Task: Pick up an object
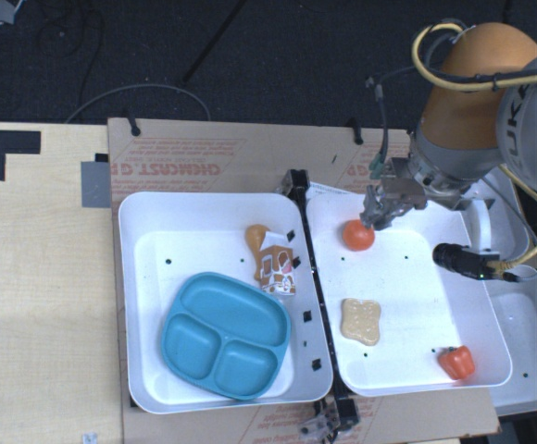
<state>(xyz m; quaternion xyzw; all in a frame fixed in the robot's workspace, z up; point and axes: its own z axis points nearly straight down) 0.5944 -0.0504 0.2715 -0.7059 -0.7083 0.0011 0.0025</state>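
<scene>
Two bins on desk. My claw [372, 218] hangs right of frame centre, just above the red ball [358, 236] in the right bin [407, 377], apparently lined up for a grab; grip state: cannot tell.

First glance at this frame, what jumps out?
The big blue divided tray, lying tilted in the left bin, draws the eye first. Next comes the orange-banded arm reaching in from the right, its gripper right above a red tomato-like ball at the back of the right bin. A beige toast slice sits mid-bin, a red-orange pepper-like piece at the near right corner.
</scene>
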